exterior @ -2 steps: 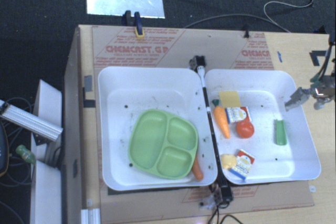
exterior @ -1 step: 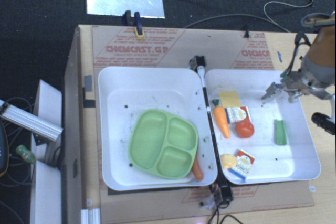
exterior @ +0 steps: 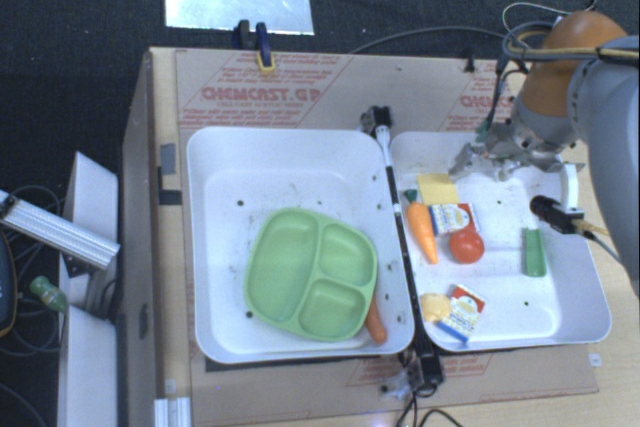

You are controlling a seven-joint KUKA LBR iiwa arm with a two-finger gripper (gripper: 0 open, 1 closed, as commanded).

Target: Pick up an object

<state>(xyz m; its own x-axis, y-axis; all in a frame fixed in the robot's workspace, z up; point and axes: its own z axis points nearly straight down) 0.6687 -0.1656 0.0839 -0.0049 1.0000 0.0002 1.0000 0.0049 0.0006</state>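
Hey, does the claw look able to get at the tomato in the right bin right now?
Probably yes. The claw hangs over the right bin, and the tomato lies uncovered, though the carrot and small carton crowd it.

1. The brown board (exterior: 300, 80) under the two bins carries red printing. Just beyond the far edge of the left bin (exterior: 200, 215), the large letters read "CHEMCAST".
2. Smaller red lines around that word are too blurred to read.
3. Beyond the far right corner of the left bin, more red printing shows on the board, partly hidden and unreadable.
4. The small packets (exterior: 452, 217) carry colourful print, too small to read.
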